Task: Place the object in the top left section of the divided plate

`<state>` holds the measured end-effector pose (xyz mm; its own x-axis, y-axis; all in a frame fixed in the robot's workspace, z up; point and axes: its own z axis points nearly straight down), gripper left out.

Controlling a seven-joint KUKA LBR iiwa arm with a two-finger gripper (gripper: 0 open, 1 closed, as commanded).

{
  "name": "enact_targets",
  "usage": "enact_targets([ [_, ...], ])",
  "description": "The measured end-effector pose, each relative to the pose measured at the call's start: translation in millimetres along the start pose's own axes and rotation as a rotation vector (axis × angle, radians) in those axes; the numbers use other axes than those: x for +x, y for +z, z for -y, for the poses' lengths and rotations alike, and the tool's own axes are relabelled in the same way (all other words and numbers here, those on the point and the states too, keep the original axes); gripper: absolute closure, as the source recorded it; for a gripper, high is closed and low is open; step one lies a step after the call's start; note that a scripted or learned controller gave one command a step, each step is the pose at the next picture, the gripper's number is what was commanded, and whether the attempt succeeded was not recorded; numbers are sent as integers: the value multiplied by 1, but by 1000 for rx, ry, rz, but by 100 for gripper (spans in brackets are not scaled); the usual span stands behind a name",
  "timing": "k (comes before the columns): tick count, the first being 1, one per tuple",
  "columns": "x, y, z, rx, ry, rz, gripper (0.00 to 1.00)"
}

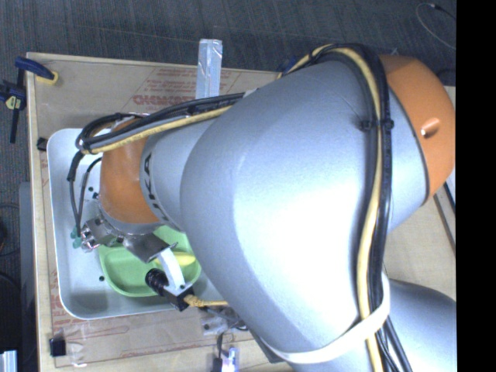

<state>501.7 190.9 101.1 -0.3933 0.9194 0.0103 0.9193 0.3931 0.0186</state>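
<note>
The green divided plate [124, 273] lies in the left white bin [62, 208], near its front edge. Most of the plate is covered by the arm's wrist. A yellowish piece [184, 260] shows on the plate's right part, beside the black wrist hardware. The gripper [105, 235] hangs over the plate's upper left part, below the orange band, and its fingers are hidden under the wrist. I cannot tell what, if anything, sits between them.
The big grey arm [310, 208] crosses from the right and hides the right bin and much of the left one. Cables [85, 169] loop off the wrist. Blue clamps [31, 68] grip the bench's far left edge. A taped post [209, 64] stands at the back.
</note>
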Motion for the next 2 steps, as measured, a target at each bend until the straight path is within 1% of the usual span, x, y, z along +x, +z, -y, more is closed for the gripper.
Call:
enact_targets([
  [1, -19, -151, 34, 21, -118, 9, 100],
  [2, -83, -92, 62, 23, -158, 8, 100],
])
